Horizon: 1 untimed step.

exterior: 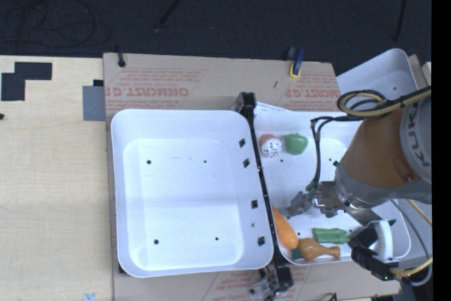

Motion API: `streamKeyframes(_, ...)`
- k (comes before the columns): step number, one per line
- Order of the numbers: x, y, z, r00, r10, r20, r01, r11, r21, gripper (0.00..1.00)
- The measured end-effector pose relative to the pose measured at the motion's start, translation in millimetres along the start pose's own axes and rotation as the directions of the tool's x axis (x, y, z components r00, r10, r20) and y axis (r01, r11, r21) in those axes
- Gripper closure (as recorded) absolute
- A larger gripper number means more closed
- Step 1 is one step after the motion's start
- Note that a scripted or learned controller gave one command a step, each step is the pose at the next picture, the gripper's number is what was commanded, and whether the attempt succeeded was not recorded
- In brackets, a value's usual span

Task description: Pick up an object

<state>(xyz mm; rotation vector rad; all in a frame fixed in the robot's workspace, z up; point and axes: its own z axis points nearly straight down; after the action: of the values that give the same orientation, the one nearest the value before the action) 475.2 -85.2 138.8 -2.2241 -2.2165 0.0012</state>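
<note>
My gripper [299, 205] hangs low inside the right bin [331, 132], below the arm's orange band [377, 148]. Just beneath it, against the bin's left wall, lies an orange carrot-shaped piece [284, 228]. To the right of that sit a flat green piece [330, 235] and a tan drumstick-shaped piece [317, 249] at the bin's front edge. A white ball with red dots [270, 146] and a green rounded piece [296, 144] rest at the far left of the same bin, well apart from the gripper.
The left bin [184, 190] stands beside the right one, with a black divider bar [255, 173] between them. Both sit on a cardboard sheet [211, 84]. Black and yellow cables [359, 103] loop over the arm.
</note>
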Motion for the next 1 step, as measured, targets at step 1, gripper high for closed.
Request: streamKeyframes(1,-2.1,43.6,52.5,1.000,-0.002,0.003,0.002,1.000,-0.001,0.00)
